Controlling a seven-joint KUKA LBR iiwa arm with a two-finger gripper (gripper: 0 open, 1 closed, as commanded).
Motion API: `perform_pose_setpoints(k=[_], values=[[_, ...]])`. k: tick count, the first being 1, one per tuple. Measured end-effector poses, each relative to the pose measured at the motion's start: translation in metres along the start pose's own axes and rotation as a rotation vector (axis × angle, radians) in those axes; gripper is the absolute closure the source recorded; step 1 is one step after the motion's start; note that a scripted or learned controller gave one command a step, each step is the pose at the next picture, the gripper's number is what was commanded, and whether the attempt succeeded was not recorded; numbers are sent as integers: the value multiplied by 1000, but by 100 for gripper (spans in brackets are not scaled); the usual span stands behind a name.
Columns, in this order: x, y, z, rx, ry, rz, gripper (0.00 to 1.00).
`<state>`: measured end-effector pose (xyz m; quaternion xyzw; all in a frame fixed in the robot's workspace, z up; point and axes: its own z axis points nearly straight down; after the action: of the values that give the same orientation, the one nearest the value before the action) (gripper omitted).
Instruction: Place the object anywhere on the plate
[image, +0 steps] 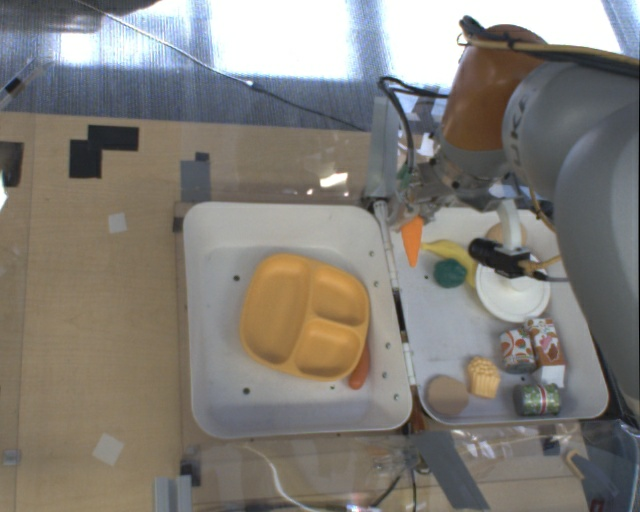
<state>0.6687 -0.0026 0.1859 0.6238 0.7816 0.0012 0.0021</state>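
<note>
While poised over right bin (445, 330) with gripper (413, 213) clenched, holds orange carrot (411, 246) by its broad end, tip down, apart from the yellow plate (300, 320).

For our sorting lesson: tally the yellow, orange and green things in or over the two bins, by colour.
Yellow: 3 (plate, banana, corn)
Orange: 2 (carrot, sausage)
Green: 2 (lump, can)
Total: 7
</note>
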Motion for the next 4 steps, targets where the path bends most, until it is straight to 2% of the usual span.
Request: perform_pose_setpoints(k=[1,2,3,4], values=[[67,-68,-74,-4,3,175,100],[131,-135,-38,6,3,123,100],[129,-135,-39,3,2,129,0],[191,-51,-44,3,2,547,0]])
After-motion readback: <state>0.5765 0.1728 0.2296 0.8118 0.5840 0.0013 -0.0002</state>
